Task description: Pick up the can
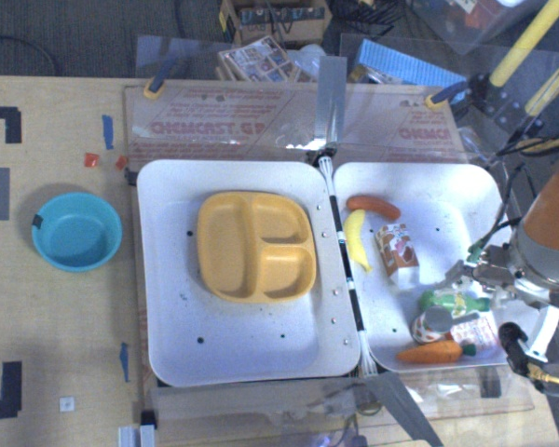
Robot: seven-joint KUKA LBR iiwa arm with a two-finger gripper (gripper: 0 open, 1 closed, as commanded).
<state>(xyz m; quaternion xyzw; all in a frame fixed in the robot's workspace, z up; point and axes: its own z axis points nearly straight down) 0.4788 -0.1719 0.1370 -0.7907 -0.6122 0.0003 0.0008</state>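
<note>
Low in the right bin (466,189), tool (472,282) beside can (435,323), grip state indiscernible.

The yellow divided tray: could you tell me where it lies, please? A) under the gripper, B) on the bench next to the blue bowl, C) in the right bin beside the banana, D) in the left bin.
D: the tray sits alone in the left bin, while the banana lies in the right bin and the blue bowl stands apart on the bench.
</note>
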